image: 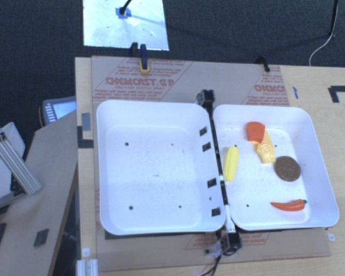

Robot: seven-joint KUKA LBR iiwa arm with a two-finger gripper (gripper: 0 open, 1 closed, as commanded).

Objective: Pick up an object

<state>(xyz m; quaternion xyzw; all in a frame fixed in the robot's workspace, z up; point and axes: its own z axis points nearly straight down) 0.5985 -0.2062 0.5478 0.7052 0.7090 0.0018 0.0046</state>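
Looking down on the bench (339, 154), the biggest things are the two shallow white bins, smooth moulded plastic with rounded corners, sitting on a printed cardboard sheet (161, 82). The left bin (155, 171) has a bare speckled floor. The right bin (319, 171) holds every candidate for the pick, so that is where the action should go.

How wide the gripper stands, or whether it has hold of anything, I cannot tell from this angle.

Longest in the bin is the yellow piece (231, 163), an oblong, corn-like shape lying just beside the divider wall. It is awkward, I'd say, because that wall crowds one side. Next comes the red pepper (287, 205), slim, curved and glossy, lying alone near the front with open floor all around. The brown disc (287, 168) looks flat and matte, probably too low to pinch cleanly. The orange block (255, 131) and the pale yellow chunk (265, 149) are touching each other, so a grab there risks nudging both.

My call is the pepper: come straight down, close across its narrow width at mid-length, then lift slowly.
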